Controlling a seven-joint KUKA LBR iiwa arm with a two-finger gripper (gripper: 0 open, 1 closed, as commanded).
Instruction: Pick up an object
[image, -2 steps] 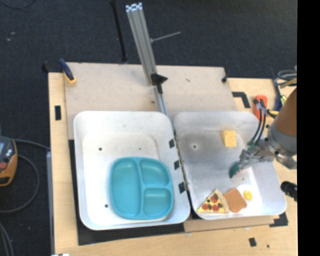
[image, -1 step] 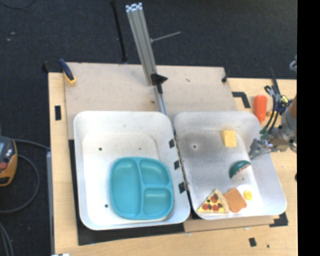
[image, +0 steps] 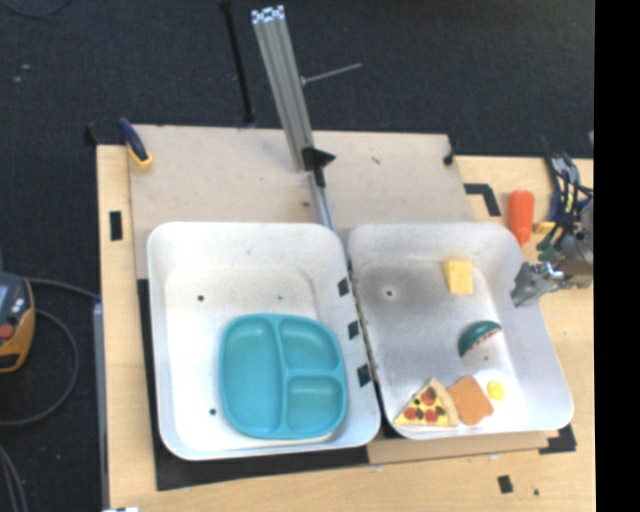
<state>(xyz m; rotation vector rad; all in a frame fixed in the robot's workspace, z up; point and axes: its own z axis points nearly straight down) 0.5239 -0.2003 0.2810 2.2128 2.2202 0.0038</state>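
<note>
Teal tray (image: 283, 376), yellow block (image: 458, 277)

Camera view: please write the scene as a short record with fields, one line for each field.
left bin: holds a teal divided tray
right bin: holds five small items
yellow block: toward the far side
green-topped piece: middle, nearer the right wall
pizza slice: near edge
orange-brown piece: right beside the pizza slice
small yellow piece: just right of the orange-brown piece
gripper: at the right bin's right rim, holding nothing visible

My arm (image: 565, 235) at frame's edge — an orange band (image: 521, 216) above grey metal, blue and yellow cables (image: 566, 190) looped at the wrist.
</note>
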